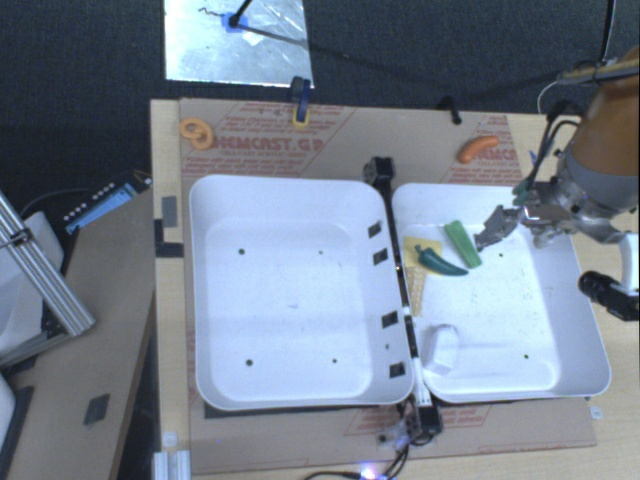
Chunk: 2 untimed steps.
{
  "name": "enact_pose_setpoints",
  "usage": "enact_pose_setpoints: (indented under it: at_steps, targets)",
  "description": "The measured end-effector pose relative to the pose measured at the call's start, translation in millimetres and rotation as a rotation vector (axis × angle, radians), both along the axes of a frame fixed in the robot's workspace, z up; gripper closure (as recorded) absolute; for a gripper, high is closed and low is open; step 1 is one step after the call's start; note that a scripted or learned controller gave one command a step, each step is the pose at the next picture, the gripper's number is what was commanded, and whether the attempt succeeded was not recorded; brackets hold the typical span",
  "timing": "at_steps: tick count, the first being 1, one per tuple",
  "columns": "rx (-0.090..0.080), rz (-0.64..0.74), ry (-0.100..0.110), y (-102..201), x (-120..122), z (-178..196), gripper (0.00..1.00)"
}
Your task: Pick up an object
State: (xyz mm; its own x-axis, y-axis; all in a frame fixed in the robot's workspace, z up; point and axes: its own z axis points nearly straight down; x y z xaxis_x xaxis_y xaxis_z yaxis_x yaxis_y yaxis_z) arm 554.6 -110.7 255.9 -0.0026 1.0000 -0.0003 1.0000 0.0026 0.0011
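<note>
The light green block (461,242) lies in the right bin (520,368), touching the dark green pepper (440,261), mid-right of the frame. The gripper (490,234) hangs just beside it, slightly open and holding nothing. It may nudge the block or grab both.

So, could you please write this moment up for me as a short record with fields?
arm: reaches in from the right, claw over the right bin
claw grip: cannot tell
right bin contents: green block, teal curved piece, yellow piece, white piece
left bin: white, beside the right bin
outside bins: orange ring, orange sausage shape
</note>
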Motion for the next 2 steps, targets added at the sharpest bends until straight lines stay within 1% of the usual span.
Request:
enact_pose_setpoints:
  at_steps: [1, 2]
  targets:
    - [0.003, -0.002, 0.011, 7.9, -56.1, -82.5, 0.00]
    - [0.000, 0.000, -0.004, 7.3, -51.2, -67.1, 1.00]
